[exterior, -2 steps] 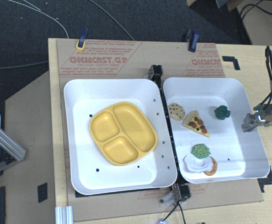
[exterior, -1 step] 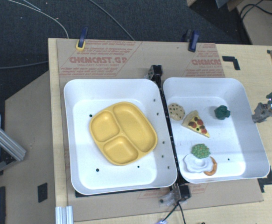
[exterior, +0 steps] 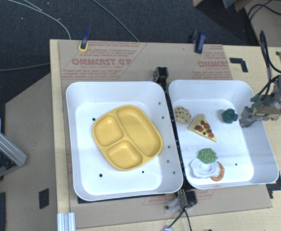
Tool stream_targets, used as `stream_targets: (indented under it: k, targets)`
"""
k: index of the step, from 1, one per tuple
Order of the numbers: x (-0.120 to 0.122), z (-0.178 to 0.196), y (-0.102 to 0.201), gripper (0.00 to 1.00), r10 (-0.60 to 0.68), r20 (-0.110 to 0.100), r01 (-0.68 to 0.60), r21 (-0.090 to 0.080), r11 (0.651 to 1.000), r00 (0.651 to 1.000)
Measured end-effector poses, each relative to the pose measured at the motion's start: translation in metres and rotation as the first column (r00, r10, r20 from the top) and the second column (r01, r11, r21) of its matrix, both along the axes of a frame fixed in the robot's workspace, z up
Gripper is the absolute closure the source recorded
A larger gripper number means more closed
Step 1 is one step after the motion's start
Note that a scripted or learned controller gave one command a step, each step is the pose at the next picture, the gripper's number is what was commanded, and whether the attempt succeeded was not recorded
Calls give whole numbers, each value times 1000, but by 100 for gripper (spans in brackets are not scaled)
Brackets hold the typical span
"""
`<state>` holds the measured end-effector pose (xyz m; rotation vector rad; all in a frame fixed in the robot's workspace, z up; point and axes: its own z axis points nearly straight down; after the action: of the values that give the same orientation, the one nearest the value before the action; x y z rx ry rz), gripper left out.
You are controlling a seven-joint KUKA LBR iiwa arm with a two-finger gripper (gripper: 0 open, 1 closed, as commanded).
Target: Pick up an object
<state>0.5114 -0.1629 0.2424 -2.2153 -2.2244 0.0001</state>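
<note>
A glossy yellow three-compartment tray (exterior: 127, 137) fills the left bin (exterior: 77, 143). At the frame's right edge, the pincer (exterior: 251, 115) hovers beside a knobbly green toy (exterior: 229, 115); whether it is open or closed, I cannot tell.

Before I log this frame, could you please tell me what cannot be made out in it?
- hand: in the camera view, small and blurred at the right bin's rim; whether it is open or shut cannot be told.
- Arm: cut off by the right edge of the view.
- dark green piece: too small to identify.
- white item under the green broccoli-like piece: partly covered, shape unclear.
</note>
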Motion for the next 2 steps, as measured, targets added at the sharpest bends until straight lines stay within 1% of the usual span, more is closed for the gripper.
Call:
stream_targets:
  k: [1, 2]
  targets:
    - [-6, 5, 54, 100, 1, 0, -1, 1, 1000, 1000]
    - [6, -4, 105, 100, 1, -1, -1, 1, 1000, 1000]
